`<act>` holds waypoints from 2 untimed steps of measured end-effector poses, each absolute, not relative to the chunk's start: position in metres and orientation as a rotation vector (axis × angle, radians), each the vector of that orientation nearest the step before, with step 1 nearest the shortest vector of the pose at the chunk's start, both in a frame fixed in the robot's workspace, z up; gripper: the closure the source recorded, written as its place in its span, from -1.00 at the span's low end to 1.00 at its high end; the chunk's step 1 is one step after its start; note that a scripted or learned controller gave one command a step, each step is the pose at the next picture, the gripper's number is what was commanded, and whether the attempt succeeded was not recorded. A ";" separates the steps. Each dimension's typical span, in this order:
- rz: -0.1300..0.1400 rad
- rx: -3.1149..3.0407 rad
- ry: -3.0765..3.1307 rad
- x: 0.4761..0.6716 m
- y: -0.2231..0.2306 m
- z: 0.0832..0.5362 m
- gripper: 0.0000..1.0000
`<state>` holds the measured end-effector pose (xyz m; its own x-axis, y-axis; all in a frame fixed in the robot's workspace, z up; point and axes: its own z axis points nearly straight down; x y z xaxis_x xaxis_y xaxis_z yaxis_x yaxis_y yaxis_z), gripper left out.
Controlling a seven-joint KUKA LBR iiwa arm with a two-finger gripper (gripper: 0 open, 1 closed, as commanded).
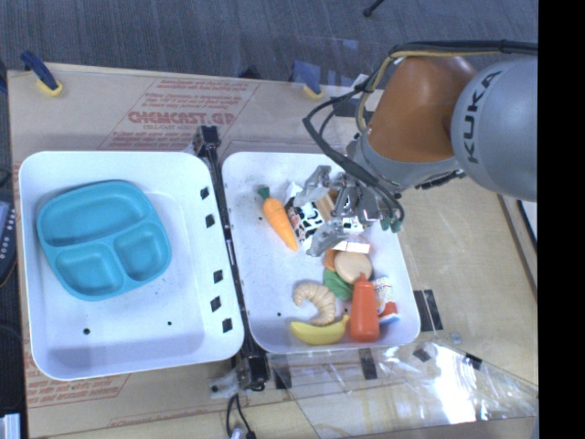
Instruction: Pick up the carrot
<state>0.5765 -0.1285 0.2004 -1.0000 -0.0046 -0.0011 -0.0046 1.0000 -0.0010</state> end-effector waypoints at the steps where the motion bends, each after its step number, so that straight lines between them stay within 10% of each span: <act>1: 0.005 0.210 3.143 0.602 -0.088 0.096 -1.00; 2: -0.001 0.196 3.132 0.606 -0.088 0.111 1.00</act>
<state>0.6060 -0.0879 0.1112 -0.9922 0.1246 -0.0037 0.1246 0.9922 -0.0001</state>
